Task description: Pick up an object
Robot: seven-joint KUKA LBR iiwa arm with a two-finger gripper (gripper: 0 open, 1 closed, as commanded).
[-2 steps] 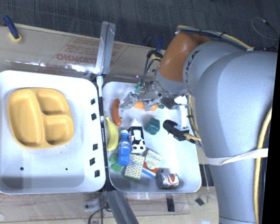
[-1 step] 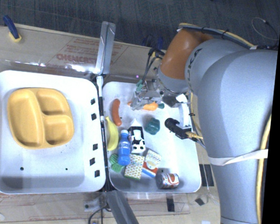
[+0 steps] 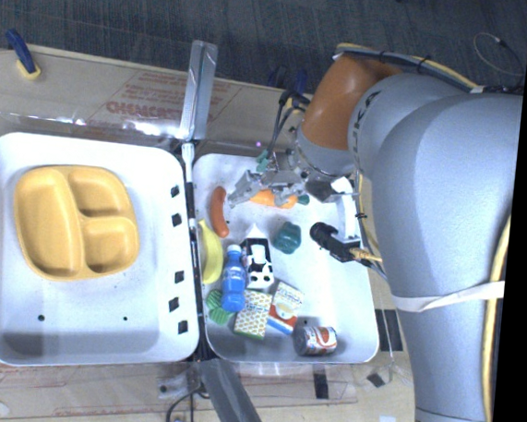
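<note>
My gripper (image 3: 259, 183) hangs over the far end of the right bin (image 3: 364, 303), reaching in from the right. An orange object (image 3: 277, 197) lies right beside it, partly hidden by the gripper; whether it is gripped is unclear. A red sausage (image 3: 217, 208) lies just left of the gripper, and a teal cup (image 3: 287, 237) sits below it. Nearer the front are a banana (image 3: 209, 252), a blue bottle (image 3: 234, 279), a black-and-white item (image 3: 258, 261), a checkered packet (image 3: 253, 320), a red-and-white packet (image 3: 285, 306) and a can (image 3: 315, 338).
The left bin (image 3: 76, 327) holds a yellow compartment tray (image 3: 77, 220) in its far half. A divider with black clips (image 3: 184, 244) separates the bins. The bulky grey arm (image 3: 432, 194) covers the right side of the bench.
</note>
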